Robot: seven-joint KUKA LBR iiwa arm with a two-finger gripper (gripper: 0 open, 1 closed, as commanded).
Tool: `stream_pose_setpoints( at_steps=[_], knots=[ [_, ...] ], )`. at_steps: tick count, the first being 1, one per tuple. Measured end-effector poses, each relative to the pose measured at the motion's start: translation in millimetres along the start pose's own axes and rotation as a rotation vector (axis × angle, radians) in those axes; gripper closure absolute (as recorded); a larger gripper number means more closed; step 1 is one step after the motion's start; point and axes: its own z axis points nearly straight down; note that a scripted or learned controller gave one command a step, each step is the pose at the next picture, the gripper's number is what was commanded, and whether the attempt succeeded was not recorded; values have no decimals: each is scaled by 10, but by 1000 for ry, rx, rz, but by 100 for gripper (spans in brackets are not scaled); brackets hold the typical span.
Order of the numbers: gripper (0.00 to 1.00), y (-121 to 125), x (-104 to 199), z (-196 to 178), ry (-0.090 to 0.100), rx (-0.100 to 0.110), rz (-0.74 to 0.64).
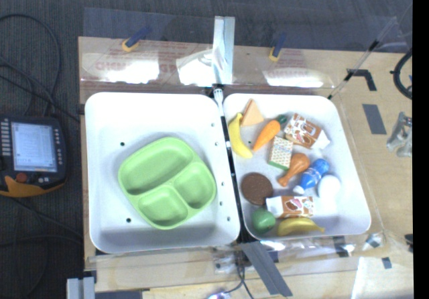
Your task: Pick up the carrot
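An orange carrot (266,134) with a green tip lies slanted in the upper part of the right bin (348,157). It rests between a yellow banana (237,137) on its left and a small patterned box (301,130) on its right. A tan wedge (252,115) sits just above it.
The right bin also holds a chicken drumstick (293,168), a brown cookie (256,187), a blue and white bottle (316,174), a second banana (299,226), a green fruit (263,221) and small boxes. A green divided plate (167,182) lies in the left bin (107,123).
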Motion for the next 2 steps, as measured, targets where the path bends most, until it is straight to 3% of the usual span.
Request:
stream_pose_setpoints(
  at_steps=[2],
  knots=[
    [100, -20, -38, -189, -7, 5, 1]
  ],
)
